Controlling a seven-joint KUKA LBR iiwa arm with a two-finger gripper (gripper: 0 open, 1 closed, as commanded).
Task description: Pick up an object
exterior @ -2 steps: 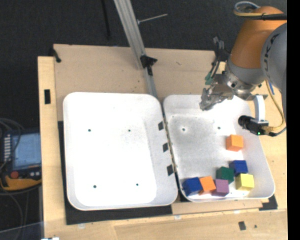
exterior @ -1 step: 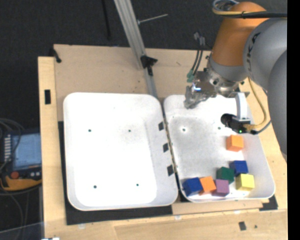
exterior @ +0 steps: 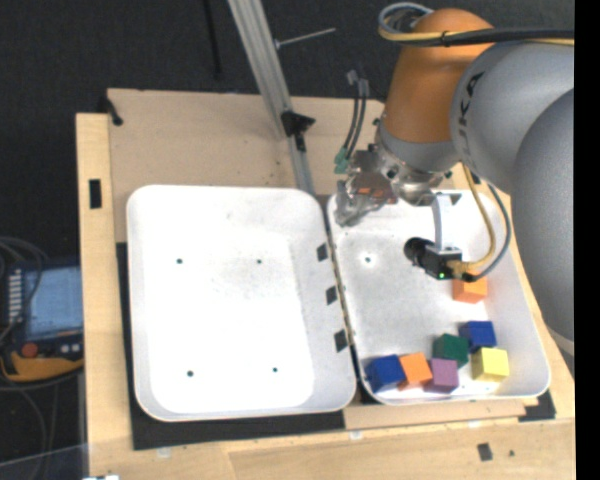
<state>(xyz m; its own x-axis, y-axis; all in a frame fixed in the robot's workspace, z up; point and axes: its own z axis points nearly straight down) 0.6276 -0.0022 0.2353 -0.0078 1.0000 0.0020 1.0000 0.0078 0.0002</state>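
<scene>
From the overhead camera I see my gripper (exterior: pixel 355 203) low over the far left corner of the right bin (exterior: pixel 400 268); whether it is open or closed I cannot tell, and nothing shows in its grasp. The coloured blocks (exterior: pixel 442 360) lie clustered along the near edge, well apart from it, with an orange block (exterior: pixel 470 289) apart from them by the right wall.

- Bulky rounded grey metal arm (exterior: pixel 525 98), dark lettering on the shell
- Glossy orange wrist band (exterior: pixel 430 78)
- Thin yellow and black cables (exterior: pixel 490 228) looping alongside
</scene>
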